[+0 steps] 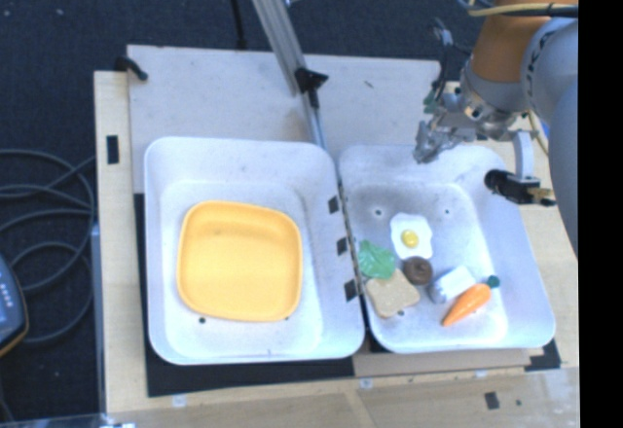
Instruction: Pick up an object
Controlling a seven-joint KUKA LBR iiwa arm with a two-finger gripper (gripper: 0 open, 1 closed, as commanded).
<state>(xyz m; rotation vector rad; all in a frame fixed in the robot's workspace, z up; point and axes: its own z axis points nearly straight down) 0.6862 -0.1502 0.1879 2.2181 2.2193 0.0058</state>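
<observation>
The right bin [506,319] holds a toy fried egg [412,235], a green leafy piece [376,261], a brown doughnut [418,270], a slice of toast [392,295], a small white and grey can [452,282] and an orange carrot [466,303]. My gripper [426,148] hangs over the bin's far rim, well above and behind the egg, with nothing seen between its fingers.
The left bin [165,173] holds a yellow square plate [239,260]. A slanted metal pole [277,27] crosses the bench behind the bins. Cables lie on the dark floor at the left.
</observation>
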